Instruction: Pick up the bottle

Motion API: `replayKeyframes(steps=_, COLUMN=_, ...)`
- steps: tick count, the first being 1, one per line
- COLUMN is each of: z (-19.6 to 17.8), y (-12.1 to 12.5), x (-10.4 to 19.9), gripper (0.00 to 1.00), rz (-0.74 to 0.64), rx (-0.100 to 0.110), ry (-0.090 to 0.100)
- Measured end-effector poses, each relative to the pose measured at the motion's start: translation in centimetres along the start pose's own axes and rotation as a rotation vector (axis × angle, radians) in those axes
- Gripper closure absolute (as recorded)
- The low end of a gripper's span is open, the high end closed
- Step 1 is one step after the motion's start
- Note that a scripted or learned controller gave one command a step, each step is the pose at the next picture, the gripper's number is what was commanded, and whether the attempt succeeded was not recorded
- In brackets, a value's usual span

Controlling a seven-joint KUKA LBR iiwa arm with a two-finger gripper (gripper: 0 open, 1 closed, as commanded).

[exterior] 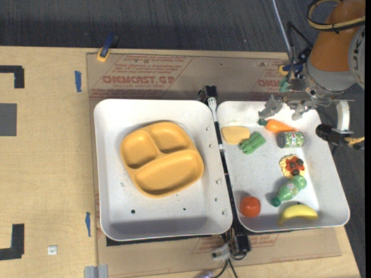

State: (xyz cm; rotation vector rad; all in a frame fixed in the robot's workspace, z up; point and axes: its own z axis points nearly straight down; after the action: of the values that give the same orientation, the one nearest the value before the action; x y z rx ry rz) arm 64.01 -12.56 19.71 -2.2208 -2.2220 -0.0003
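The bottle (288, 190) is green and lies on its side in the right bin (330, 172), near the front, between a red tomato and a banana. My gripper (285, 110) hangs over the far end of that bin, well behind the bottle and just above an orange carrot (279, 125). Its fingers (271, 108) stand apart, open, with nothing between them.
The right bin also holds a grey-green can (290, 139), a green vegetable (252, 142), a yellow chip (234, 134), a small tart (292, 165), a tomato (250, 206) and a banana (298, 213). A yellow divided plate (162, 157) lies in the left bin (110, 172).
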Motion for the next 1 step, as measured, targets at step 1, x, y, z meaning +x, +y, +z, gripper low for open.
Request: replayKeyframes(steps=1, z=11.12, y=-1.97, x=2.52, gripper=0.0, rz=-0.134, rx=-0.003, ry=-0.001)
